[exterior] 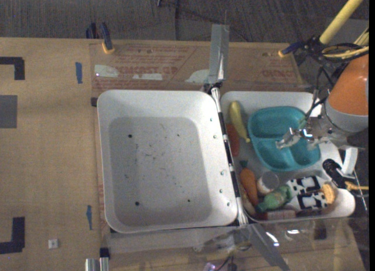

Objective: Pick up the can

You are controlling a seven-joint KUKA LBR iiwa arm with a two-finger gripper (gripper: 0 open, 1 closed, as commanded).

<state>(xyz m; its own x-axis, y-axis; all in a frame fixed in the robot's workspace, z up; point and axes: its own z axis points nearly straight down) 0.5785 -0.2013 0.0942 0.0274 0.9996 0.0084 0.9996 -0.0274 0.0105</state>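
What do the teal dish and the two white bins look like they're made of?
The teal dish looks like moulded plastic with a smooth, slightly glossy surface. The left bin and right bin look like matte white plastic, with rounded corners and soft shading.

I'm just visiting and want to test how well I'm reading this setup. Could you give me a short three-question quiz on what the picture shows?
1. True or false: the left bin holds a heap of toys.
2. Over which item does the gripper sit? A) the banana B) the teal dish C) the carrot
3. Fill in: the can stands in the right bin, just below the ____ dish.

Key
1. False: the toys all lie in the right bin.
2. B: the gripper is above the teal dish, not at the can.
3. Teal: the can sits between that dish and the toys along the bin's near edge.
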